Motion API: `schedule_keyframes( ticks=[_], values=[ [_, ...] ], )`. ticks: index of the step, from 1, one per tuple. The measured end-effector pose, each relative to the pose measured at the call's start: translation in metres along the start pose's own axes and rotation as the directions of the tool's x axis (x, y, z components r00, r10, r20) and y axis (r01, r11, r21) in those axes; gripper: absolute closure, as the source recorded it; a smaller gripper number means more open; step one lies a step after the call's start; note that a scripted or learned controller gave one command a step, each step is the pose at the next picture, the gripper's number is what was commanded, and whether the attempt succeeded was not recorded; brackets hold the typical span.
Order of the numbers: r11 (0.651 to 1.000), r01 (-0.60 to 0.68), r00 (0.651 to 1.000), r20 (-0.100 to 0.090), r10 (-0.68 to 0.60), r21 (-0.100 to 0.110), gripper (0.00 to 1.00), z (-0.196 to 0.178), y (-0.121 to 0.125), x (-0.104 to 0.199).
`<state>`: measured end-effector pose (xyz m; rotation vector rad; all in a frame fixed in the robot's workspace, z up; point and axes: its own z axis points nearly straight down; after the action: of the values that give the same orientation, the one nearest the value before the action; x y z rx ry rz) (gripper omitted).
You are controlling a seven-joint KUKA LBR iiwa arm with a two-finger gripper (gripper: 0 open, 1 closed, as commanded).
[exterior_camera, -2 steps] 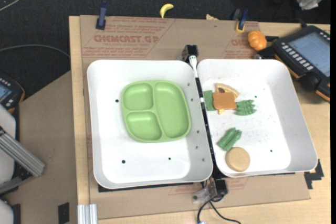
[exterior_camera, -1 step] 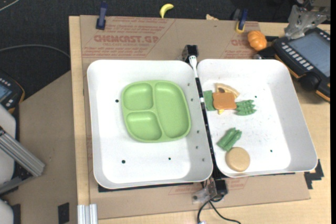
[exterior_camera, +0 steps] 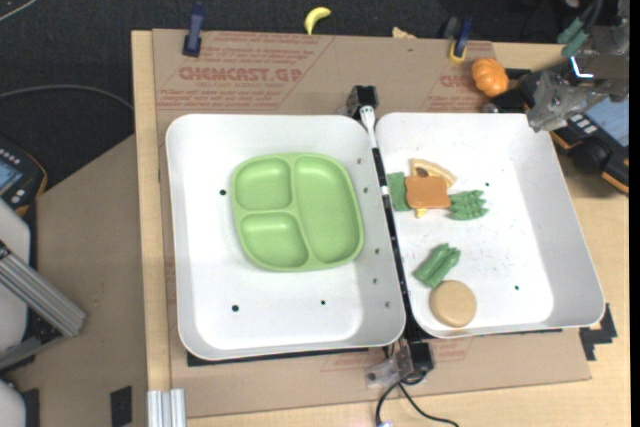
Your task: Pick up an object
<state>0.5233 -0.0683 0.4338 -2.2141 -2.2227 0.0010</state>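
Several toy foods lie in the right bin. An orange-brown piece rests on a pale toast wedge, with a green leafy piece to its right and another green bit to its left. Nearer the front lie a green bean cluster and a tan round disc. My gripper hangs over the bin's far right corner, well apart from all the foods. Nothing is visible in its grasp.
The left bin holds a green divided plate. A small orange fruit and a yellow banana lie on the board behind the bins. Blue clamps grip the board's far edge.
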Motion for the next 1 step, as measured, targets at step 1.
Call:
schedule_keyframes(
  ticks=[1],
  values=[
    [1.000, 0.000, 1.000, 0.001, 0.000, 0.003, 1.00, 0.0631, -0.0416, 0.0610]
  ],
)
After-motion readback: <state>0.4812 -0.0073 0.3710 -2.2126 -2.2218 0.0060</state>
